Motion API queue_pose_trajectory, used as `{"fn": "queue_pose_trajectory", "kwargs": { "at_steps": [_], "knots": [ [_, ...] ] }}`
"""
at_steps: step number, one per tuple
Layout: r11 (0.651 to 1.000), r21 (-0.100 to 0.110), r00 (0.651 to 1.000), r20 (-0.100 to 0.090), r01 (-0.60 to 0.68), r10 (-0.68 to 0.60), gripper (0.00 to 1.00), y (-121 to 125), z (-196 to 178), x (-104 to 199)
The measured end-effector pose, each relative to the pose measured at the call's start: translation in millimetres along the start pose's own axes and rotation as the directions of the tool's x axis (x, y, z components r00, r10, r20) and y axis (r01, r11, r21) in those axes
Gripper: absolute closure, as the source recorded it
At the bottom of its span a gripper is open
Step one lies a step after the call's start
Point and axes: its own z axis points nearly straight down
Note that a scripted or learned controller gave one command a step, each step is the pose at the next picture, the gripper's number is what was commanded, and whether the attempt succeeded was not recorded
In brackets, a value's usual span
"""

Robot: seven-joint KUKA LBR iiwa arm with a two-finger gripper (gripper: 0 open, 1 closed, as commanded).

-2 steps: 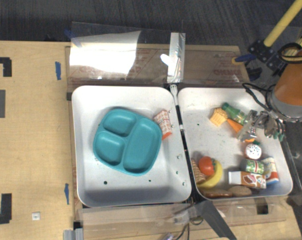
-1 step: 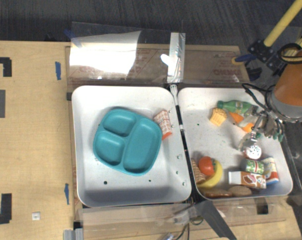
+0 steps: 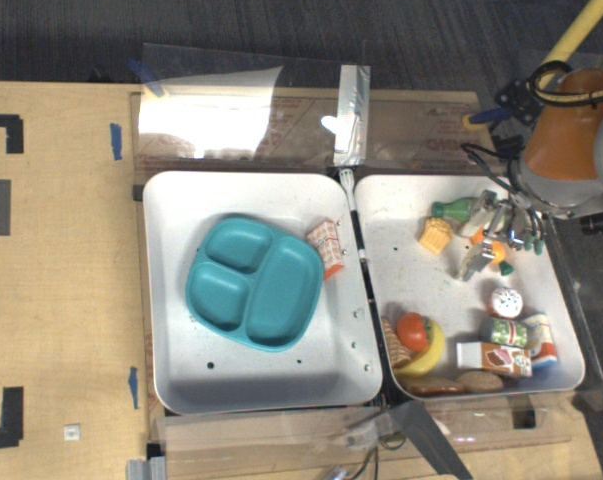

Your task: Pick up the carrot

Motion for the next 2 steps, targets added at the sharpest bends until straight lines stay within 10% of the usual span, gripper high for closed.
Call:
{"fn": "queue_pose_trajectory", "kwargs": {
  "at_steps": [1,2],
  "knots": [
    [1.0,-0.002,0.999,0.033,0.0,0.0,1.0,2.2,-14.8,-6.5],
    [0.985,-0.01,0.985,0.023,-0.173,0.173,1.0,54.0,-81.3,64.2]
  ]
}}
